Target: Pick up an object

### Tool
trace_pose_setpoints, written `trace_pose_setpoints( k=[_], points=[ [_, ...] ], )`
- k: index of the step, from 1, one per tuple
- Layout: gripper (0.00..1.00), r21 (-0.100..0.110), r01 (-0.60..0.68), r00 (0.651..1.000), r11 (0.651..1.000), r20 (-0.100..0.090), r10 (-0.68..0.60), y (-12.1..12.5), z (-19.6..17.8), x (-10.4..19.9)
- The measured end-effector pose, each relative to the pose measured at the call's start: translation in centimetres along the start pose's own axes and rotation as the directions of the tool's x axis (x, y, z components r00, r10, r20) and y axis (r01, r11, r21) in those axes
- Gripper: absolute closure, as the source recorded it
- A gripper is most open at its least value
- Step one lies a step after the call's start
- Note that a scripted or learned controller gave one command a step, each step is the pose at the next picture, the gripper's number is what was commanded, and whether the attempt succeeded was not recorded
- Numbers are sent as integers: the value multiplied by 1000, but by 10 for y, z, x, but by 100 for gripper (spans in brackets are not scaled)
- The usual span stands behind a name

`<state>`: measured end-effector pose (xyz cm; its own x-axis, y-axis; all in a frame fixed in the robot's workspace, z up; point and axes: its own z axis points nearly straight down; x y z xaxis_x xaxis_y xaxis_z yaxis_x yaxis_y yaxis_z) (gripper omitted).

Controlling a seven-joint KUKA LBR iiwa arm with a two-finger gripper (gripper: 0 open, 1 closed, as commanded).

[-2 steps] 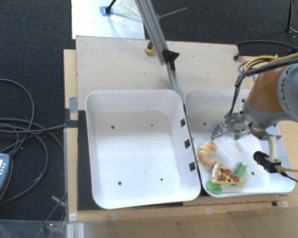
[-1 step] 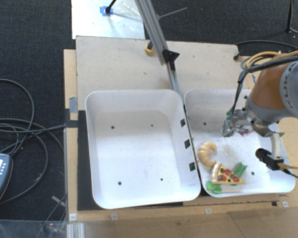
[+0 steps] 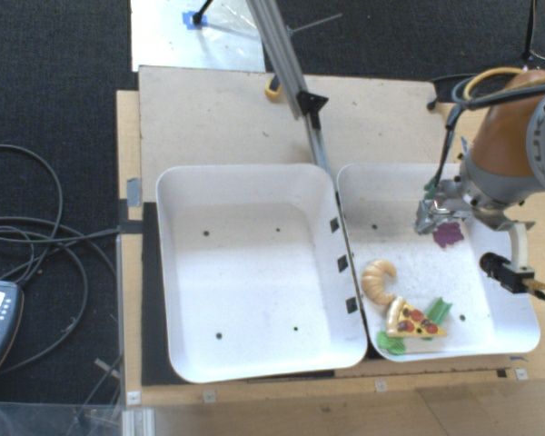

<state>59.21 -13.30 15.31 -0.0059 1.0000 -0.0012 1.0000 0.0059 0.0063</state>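
**Desk:** You're on the overhead camera. Any labels or writing you can read?

**Me:** None I can make out. No lettering on either white bin, and the objects carry no text. There's a blue mark [image 3: 193, 19] on the pale sheet beyond the bench, too small to read.

**Desk:** Where's the arm?

**Me:** I've got the arm [image 3: 513, 143] in from the right, orange band above the wrist, hanging over the right bin [image 3: 518, 330]. The gripper [image 3: 430, 218] sits low by the far half of that bin. I can't tell how far the fingers are apart from this slant, and I see nothing clearly between them.

**Desk:** And the pieces?

**Me:** A small purple object [image 3: 449, 234] lies just beside the gripper, on its right and near side; whether they touch, I can't say. It's lumpy, with no clear long axis. Nearer the front, a croissant [image 3: 379, 280] curves with its long axis running roughly front to back. Just beside it is a pizza slice [image 3: 415, 320], lying flat, long axis left to right, tip toward the left. A green piece [image 3: 436, 312] leans diagonally against the slice, and another green bit [image 3: 390, 342] sits at the front wall.

**Desk:** Left bin?

**Me:** The left bin [image 3: 177, 271] shows small dark dots on its floor.
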Motion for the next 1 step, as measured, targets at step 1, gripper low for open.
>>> trace_pose_setpoints(
  k=[1],
  points=[
    [100,-2,1,1000,1000,1,-1,2,-54,-1]
  ],
)
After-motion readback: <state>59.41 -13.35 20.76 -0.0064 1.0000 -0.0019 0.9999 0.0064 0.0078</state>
